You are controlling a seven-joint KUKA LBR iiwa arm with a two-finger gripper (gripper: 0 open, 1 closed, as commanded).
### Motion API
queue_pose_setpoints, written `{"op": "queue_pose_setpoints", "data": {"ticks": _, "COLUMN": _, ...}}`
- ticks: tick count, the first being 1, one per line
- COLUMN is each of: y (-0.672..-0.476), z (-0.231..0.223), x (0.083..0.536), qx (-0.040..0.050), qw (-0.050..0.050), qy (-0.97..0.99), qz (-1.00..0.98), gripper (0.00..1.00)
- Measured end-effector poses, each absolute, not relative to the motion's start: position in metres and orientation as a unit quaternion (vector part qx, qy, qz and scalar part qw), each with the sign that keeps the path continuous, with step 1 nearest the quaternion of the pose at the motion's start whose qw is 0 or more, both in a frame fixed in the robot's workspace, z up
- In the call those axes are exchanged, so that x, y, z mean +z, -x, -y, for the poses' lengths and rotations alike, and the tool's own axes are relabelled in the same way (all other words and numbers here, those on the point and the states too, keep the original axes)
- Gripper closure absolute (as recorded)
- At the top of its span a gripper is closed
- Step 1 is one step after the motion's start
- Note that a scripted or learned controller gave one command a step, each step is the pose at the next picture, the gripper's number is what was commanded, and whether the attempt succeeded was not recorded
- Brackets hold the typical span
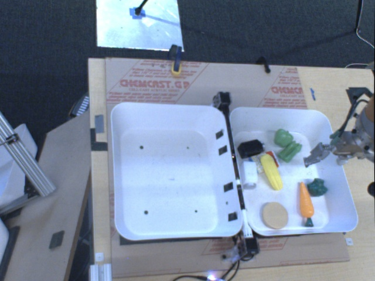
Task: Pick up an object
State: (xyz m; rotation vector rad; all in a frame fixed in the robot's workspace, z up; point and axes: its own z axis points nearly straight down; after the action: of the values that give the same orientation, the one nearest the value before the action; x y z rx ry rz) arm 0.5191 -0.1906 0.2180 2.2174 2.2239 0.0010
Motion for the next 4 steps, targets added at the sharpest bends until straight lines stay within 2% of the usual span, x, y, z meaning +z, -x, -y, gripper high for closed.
{"op": "queue_pose_setpoints", "data": {"ticks": 1, "y": -0.552, "z": 0.141, "x": 0.109, "qx": 0.0064, "qw": 0.01, "qy": -0.707, "qz": -0.707, "gripper": 0.0}}
{"op": "queue_pose_setpoints", "data": {"ticks": 2, "y": -0.569, "z": 0.138, "x": 0.096, "qx": 0.0023, "qw": 0.003, "qy": -0.707, "qz": -0.707, "gripper": 0.0}}
{"op": "queue_pose_setpoints", "data": {"ticks": 3, "y": -0.532, "z": 0.115, "x": 0.089, "qx": 0.0044, "qw": 0.007, "qy": -0.708, "qz": -0.706, "gripper": 0.0}}
{"op": "queue_pose_setpoints", "data": {"ticks": 4, "y": -0.489, "z": 0.135, "x": 0.095, "qx": 0.003, "qw": 0.004, "qy": -0.708, "qz": -0.707, "gripper": 0.0}}
